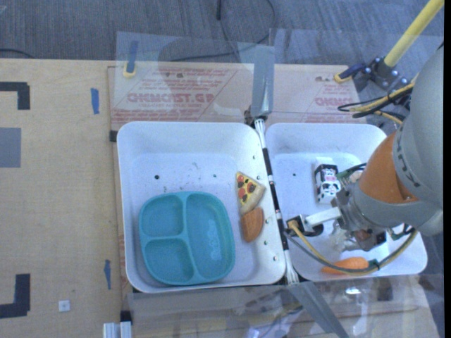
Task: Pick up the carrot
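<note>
Two white bins sit side by side in front of you. The left bin (190, 136) holds a teal tray (186, 238) with three compartments, lying toward 7 o'clock of that bin's floor. At about 3 o'clock of the tray, near the bin's right wall, you have a pizza slice (247, 191), and just below it, touching or nearly so, an orange-brown bun (252, 224).

In the right bin (299, 143) the carrot (347, 264) lies flat at the 6 o'clock end of the floor, close to the near wall, its length running roughly 9 to 3 o'clock. A small black-and-white toy (325, 181) stands toward 12 o'clock of the carrot, well apart from it.

The arm (394, 182) comes in from 3 o'clock and hangs over the right bin. Its gripper (345, 241) points down just at 12 o'clock of the carrot, very near it. You cannot tell from here how the gripper is set, since the wrist and cables cover it, and the carrot appears to lie on the bin floor rather than in its grasp.
</note>
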Controlling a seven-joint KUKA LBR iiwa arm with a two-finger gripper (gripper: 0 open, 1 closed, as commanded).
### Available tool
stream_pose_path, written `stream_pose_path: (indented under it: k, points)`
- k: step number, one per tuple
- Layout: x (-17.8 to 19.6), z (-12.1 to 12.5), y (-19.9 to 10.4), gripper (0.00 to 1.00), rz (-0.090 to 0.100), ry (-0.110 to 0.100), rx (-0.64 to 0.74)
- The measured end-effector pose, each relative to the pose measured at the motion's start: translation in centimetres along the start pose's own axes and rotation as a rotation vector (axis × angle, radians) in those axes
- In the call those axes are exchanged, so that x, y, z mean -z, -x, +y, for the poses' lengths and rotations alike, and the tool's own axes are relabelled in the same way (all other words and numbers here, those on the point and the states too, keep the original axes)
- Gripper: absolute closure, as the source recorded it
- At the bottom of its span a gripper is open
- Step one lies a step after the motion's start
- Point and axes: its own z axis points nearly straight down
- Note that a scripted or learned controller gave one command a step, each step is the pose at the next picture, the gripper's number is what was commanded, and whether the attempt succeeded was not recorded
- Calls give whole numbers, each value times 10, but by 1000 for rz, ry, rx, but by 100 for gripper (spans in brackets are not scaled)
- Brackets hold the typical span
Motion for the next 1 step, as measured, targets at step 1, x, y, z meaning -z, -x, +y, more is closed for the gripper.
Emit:
stream_pose_path:
  k: [1]
  points:
    - [54, 5, 3, 100, -7, -3, -102]
